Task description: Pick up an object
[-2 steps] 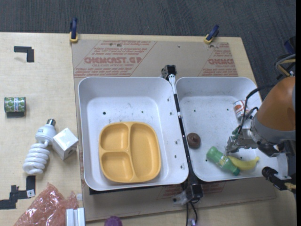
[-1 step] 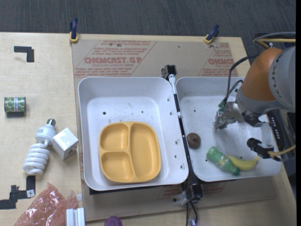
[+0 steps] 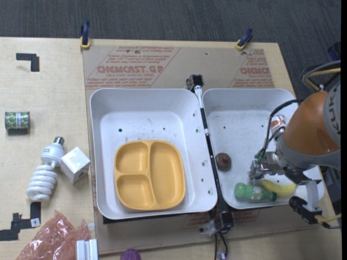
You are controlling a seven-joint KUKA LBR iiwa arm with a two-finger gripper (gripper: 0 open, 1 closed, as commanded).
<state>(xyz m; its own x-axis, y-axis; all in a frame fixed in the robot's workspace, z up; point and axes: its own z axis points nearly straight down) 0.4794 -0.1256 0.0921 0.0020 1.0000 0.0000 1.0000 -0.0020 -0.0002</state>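
In the right bin [image 3: 238,104] a green bottle [image 3: 254,193] lies on its side by the near wall. A yellow banana [image 3: 280,187] lies just to its right. A small brown round object [image 3: 223,161] rests near the bin's left wall. A red and white item [image 3: 278,122] shows at the right wall, partly hidden by the arm. My gripper [image 3: 259,170] is low in the bin, just above the bottle and the banana's left end, with nothing visibly held.
The left bin [image 3: 103,145] holds a yellow divided plate [image 3: 149,174]. On the bench to the left lie a spiral light bulb [image 3: 44,171], a white cube [image 3: 75,164], a green can [image 3: 17,121] and a red mesh bag [image 3: 50,238].
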